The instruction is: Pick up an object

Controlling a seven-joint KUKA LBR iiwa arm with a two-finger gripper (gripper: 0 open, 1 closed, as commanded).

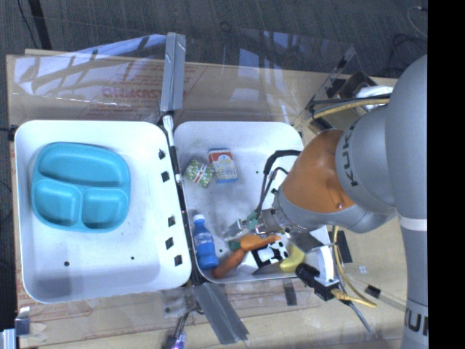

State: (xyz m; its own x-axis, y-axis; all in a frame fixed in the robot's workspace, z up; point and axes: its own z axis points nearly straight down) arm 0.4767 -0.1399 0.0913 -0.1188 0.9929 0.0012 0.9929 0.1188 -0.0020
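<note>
Reaching into the right bin (190, 133), the gripper (251, 233) hangs low by an orange carrot (240, 254); whether its fingers are spread I cannot tell. The carrot lies slantwise, tip toward the bin's near edge, beside a blue bottle (203, 243). Open floor lies farther back.

Dark carpet floor (240, 6) behind the wooden bench (43, 86).
</note>
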